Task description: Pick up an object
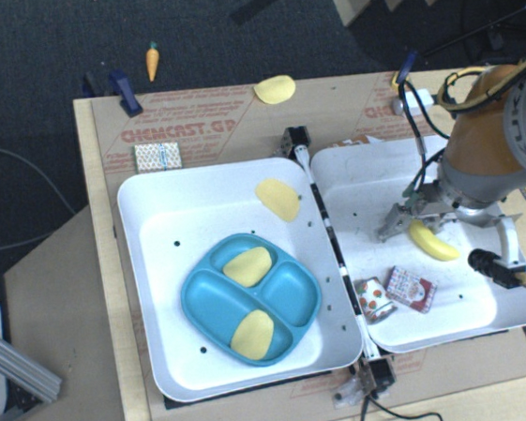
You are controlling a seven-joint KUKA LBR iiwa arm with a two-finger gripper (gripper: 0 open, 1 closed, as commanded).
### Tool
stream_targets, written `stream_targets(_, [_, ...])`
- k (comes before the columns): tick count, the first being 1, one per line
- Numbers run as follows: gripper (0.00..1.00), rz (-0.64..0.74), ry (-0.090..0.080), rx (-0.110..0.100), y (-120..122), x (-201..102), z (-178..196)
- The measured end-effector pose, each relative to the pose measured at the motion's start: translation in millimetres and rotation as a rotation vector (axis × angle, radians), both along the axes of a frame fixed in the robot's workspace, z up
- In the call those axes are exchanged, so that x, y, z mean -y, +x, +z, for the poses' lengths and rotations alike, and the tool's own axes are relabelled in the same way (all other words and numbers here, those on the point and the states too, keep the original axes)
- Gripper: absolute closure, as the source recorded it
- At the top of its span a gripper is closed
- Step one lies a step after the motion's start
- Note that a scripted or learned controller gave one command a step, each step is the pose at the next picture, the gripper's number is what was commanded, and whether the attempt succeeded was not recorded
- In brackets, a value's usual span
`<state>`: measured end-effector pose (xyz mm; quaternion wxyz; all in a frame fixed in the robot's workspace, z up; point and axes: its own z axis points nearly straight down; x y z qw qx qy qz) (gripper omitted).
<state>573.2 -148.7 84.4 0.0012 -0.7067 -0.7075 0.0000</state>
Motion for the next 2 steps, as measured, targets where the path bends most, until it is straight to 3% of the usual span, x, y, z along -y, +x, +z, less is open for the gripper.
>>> stream_targets(1, [1.00, -0.001, -0.001, 0.002, 0, 1, 10])
stream_targets(2, [1.00, 0.001, -0.001, 0.004, 7, -61, 101])
